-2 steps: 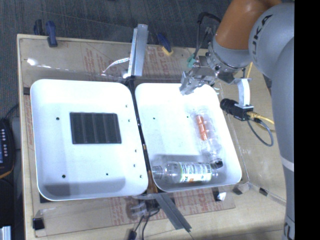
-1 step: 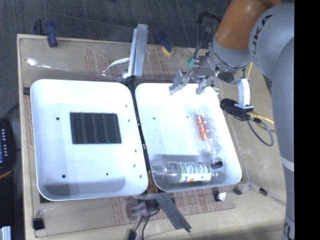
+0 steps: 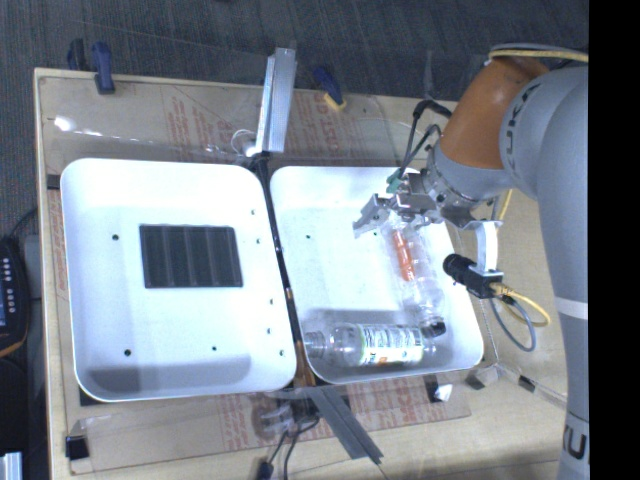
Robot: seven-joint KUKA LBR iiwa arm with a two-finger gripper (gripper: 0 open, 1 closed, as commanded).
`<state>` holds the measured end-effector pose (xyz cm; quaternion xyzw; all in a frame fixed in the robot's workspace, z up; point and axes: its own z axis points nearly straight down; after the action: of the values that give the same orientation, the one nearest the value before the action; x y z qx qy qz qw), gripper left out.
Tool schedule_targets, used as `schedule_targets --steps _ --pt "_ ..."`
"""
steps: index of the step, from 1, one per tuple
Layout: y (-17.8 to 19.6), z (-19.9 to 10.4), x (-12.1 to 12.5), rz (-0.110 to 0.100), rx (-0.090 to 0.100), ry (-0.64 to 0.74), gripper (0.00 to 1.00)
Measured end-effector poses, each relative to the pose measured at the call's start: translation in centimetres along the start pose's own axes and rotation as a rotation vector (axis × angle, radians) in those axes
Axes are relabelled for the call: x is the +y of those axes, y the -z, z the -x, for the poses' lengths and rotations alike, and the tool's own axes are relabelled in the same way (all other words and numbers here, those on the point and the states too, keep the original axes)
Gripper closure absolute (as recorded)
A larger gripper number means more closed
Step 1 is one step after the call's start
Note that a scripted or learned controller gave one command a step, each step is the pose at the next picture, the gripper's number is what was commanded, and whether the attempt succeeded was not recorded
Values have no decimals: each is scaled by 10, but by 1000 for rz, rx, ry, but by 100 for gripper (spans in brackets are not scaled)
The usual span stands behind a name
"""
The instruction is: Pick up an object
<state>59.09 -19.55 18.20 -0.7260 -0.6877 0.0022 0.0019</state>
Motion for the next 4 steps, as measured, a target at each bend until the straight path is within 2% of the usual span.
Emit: schedule_targets --steps 1,2,3,4 --pt "73 7 -13 6 -1 143 0" --pt "37 13 -1 2 1 302 0" --pt "39 12 12 8 -3 420 0" --pt "43 12 17 9 -4 463 0"
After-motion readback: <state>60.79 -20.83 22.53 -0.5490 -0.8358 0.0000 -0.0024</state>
